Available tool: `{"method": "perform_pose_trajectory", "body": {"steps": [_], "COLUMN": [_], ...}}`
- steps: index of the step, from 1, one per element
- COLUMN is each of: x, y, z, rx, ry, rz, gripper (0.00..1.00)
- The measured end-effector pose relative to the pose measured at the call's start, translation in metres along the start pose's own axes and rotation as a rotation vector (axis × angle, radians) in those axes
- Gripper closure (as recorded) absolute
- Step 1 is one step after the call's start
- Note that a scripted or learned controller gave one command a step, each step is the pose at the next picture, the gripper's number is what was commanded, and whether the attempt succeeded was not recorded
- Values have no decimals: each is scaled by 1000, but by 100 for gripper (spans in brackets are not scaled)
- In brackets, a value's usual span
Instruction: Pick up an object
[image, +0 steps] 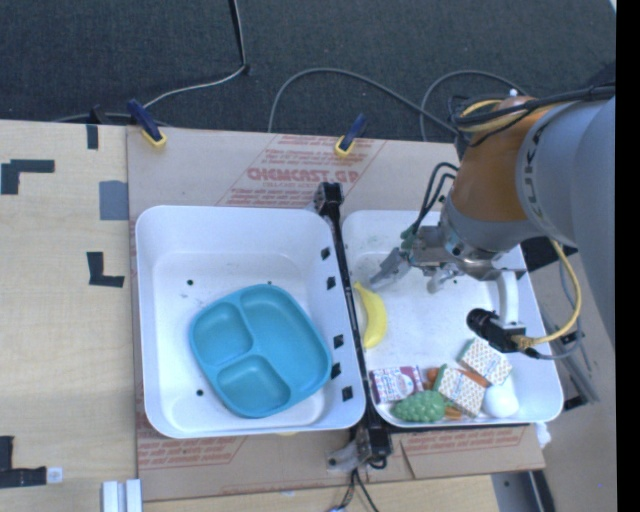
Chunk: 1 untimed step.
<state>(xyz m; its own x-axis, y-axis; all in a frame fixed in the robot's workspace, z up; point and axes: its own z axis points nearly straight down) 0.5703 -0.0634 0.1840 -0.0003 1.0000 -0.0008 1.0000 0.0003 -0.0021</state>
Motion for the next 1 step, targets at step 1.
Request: {"method": "perform_pose_trajectory", "body": {"steps": [1], "x": [20], "y": [31], "z": [0], "rx": [-1], "ry": [1], "rz": [-1], "gripper": [0]}}
